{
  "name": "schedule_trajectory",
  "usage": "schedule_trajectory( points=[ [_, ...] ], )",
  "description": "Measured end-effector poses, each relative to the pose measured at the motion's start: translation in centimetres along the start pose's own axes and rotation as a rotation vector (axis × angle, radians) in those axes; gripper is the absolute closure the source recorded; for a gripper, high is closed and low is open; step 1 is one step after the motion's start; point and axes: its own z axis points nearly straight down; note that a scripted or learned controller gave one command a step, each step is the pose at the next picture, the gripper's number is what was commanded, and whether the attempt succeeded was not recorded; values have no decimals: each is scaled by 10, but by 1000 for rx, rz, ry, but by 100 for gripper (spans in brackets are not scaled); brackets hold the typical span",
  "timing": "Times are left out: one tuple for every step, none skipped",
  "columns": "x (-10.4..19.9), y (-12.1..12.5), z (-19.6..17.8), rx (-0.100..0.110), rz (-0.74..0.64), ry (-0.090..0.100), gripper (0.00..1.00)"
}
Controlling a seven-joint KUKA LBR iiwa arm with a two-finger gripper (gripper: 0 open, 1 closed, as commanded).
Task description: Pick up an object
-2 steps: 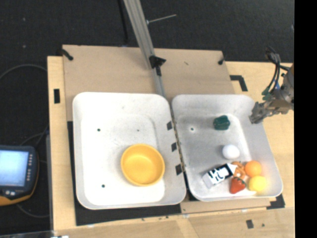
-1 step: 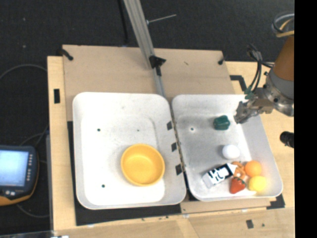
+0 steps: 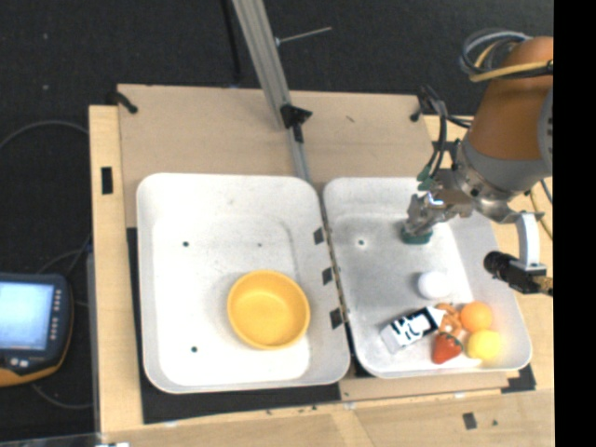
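Gripper (image 3: 418,232) low over the upper part of the right bin (image 3: 372,214); whether it is apart or together cannot be told.

Right bin, near corner: white ball (image 3: 433,284) below the gripper and apart from it; black-and-white box (image 3: 410,329); orange fruit (image 3: 476,317), yellow fruit (image 3: 485,345) and red fruit (image 3: 446,347) bunched together just right of the box. Nothing seen in the gripper. Left bin (image 3: 177,212): yellow bowl (image 3: 269,308), upright. Pendant (image 3: 33,324) on the floor at the left edge.

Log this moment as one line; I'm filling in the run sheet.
arm: over right bin | gripper: low, upper part of bin | items: bunched at bin's near corner | yellow bowl: left bin | held: nothing seen
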Motion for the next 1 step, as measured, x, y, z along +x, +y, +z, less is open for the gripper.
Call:
schedule_trajectory(
  points=[
    [51,1,-8,-2,-1,2,100]
  ],
)
